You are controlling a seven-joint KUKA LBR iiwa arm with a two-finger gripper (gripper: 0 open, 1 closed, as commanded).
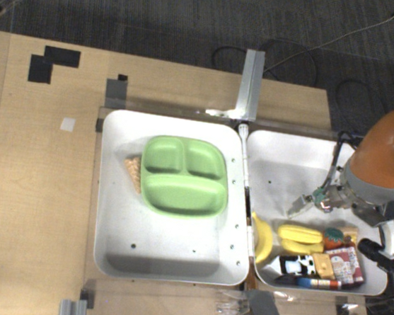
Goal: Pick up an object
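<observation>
Seemingly mid-approach — the gripper hung in the right bin, fingers spread and holding nothing. Next move, I judged: descend toward the yellow banana — then close.

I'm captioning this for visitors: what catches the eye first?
A bright green divided plate fills the middle of the left bin. In the right bin, yellow bananas and small packages crowd the near corner, with the gripper hovering just behind them.
</observation>
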